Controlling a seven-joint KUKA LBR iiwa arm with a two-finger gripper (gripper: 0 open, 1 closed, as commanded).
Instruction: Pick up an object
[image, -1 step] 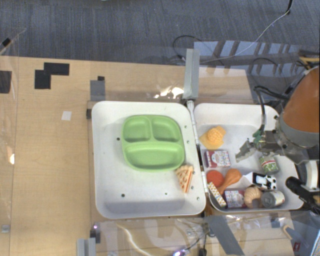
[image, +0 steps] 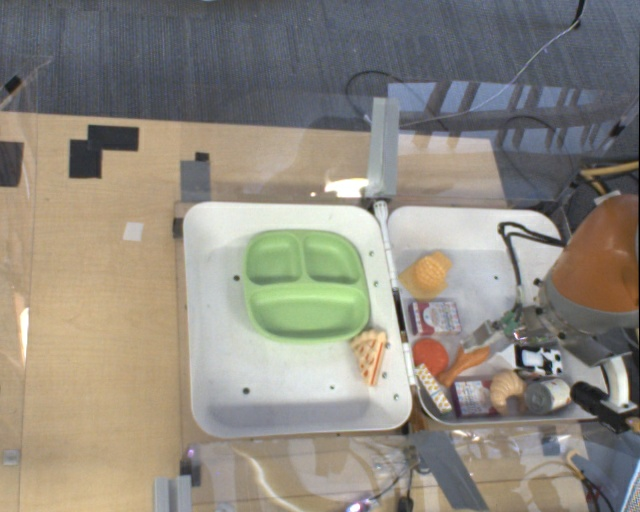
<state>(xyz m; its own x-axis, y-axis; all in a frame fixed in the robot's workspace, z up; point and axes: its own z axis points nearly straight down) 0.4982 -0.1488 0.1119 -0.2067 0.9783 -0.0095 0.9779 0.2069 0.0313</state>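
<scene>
Reaching low into the right bin (image: 520, 225), your claw (image: 505, 328) sits just above the carrot (image: 466, 363); whether it is wide or narrow you cannot tell. Judge this the approach step: nothing is visibly held, so next you need a descent onto one item. At its nine o'clock lies the tomato (image: 430, 354); at eleven, an orange ball (image: 431, 271); farther at nine, the green plate (image: 305, 285) in the left bin (image: 215, 330).
</scene>
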